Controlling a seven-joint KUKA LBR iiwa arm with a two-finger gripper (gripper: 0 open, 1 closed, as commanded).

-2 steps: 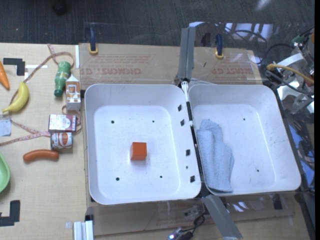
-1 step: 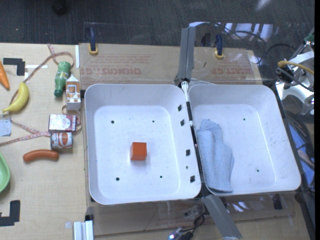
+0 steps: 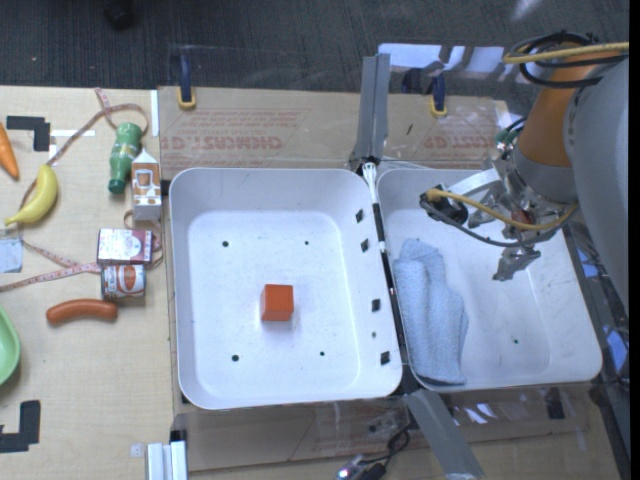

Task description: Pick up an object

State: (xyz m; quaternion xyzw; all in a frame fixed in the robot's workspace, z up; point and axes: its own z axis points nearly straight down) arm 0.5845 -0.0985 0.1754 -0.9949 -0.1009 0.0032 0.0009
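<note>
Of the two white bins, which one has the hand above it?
The right bin, the one holding the light blue towel. The hand hangs over its floor, while the left bin holds an orange cube.

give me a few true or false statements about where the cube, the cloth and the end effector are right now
1. The orange cube lies in the left bin. True.
2. The light blue cloth shares a bin with the cube. False: it lies in the right bin.
3. The end effector hangs over the right bin. True.
4. The end effector is gripping the cloth. False: it is apart from the cloth, toward the view's right.
5. The banana lies outside both bins. True.
</note>
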